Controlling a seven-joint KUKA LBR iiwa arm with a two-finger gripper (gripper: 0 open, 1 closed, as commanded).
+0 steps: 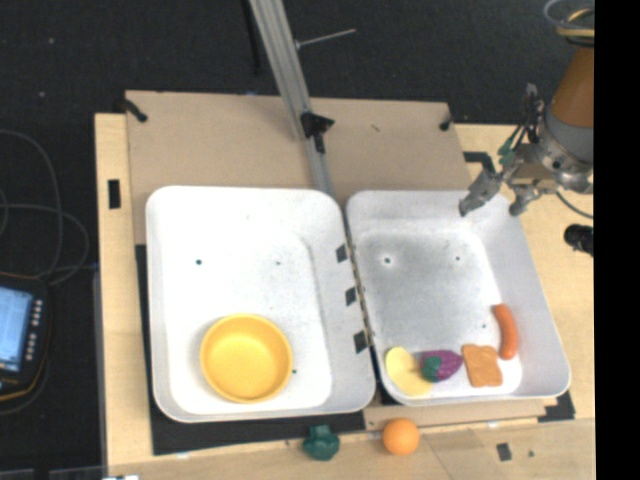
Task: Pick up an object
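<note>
Arm (572,88): orange band above the wrist, grey metal collar under it, pale ring-shaped part at the top edge of the view. Thin green and dark cables run down the wrist's left side. Gripper (497,201): two grey fingers (478,196) on a grey metal body, small dark fittings around it. Markings too small to read.

Robot lab: white bins (250,208) on bench (400,133), teach pendant (15,333), cables.

the bench (120,268) bears two white bins (240,268), an orange ball (400,436), a green toy (321,443).
</note>
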